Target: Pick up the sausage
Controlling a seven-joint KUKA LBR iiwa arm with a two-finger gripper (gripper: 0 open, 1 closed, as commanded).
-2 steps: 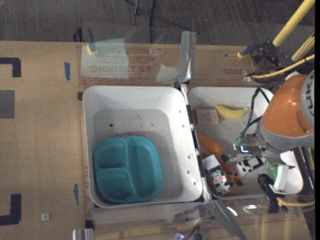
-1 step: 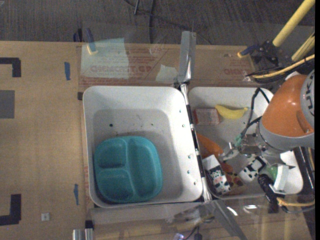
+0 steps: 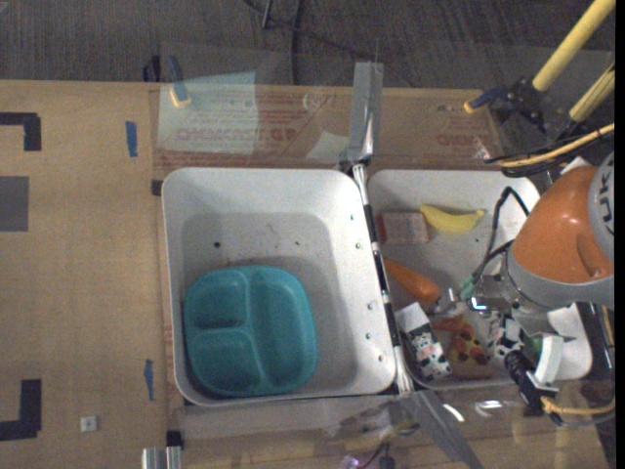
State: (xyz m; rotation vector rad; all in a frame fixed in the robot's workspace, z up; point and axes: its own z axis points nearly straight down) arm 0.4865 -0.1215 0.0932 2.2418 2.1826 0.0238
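Sausage cannot be picked out for certain among the crowded things in the right bin [image 3: 391,189]; its axis is unclear. Left of that bin, the left bin [image 3: 195,203] holds a smooth teal divided plate [image 3: 250,330]. Hand [image 3: 483,330] hangs over the clutter, grip unreadable.
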